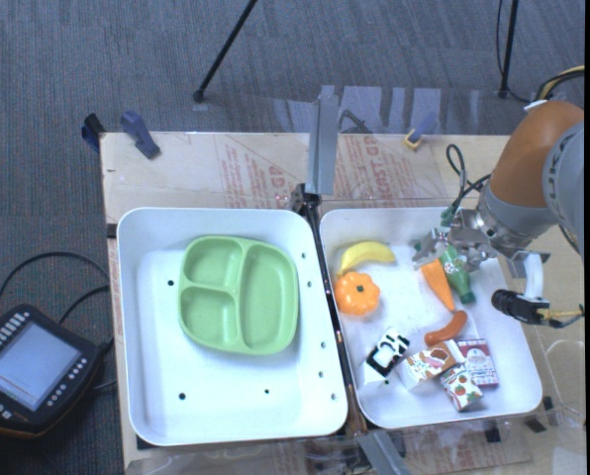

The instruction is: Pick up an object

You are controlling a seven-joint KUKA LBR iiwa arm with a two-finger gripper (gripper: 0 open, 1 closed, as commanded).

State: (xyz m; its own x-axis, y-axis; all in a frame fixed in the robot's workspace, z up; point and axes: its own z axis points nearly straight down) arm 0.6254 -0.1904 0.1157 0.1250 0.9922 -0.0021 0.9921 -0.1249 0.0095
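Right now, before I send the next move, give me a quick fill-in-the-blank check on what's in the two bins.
1. The green divided tray lies in the ____ bin.
2. The banana lies just above the orange ____.
3. The claw is over the ____ bin, near the carrot.
4. The small cartons sit near that bin's ____ edge.

Missing words: left; pumpkin; right; front (bottom)

The grey arm (562, 181) with its orange band (533, 156) reaches in over the worktop's right edge, near the far right corner. Its wrist bends down and leftward, and the tool (451, 247) hangs low there, its metal parts cluttered.
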